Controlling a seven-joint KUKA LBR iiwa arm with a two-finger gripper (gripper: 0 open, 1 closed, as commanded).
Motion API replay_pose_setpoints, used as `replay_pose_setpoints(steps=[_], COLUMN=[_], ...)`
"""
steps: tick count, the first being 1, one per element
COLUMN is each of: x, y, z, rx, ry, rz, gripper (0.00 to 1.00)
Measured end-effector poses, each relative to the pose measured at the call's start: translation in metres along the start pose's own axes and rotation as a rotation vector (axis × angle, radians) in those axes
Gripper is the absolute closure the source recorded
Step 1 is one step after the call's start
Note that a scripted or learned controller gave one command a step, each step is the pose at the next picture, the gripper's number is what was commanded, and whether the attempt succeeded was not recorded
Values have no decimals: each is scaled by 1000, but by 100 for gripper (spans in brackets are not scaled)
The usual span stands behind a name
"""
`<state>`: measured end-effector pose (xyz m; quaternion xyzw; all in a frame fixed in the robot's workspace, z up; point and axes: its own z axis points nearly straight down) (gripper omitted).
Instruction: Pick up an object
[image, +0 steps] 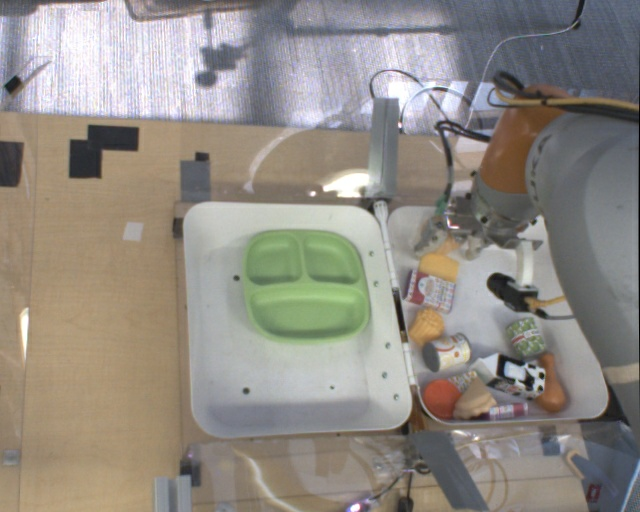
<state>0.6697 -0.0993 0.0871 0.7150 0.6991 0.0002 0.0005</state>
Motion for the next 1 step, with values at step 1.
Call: replay_pose_setpoints(steps=[1], x=[38], y=[-25], z=[-100], rx=[-6], ry=[-1], rz=[-230], gripper=[0])
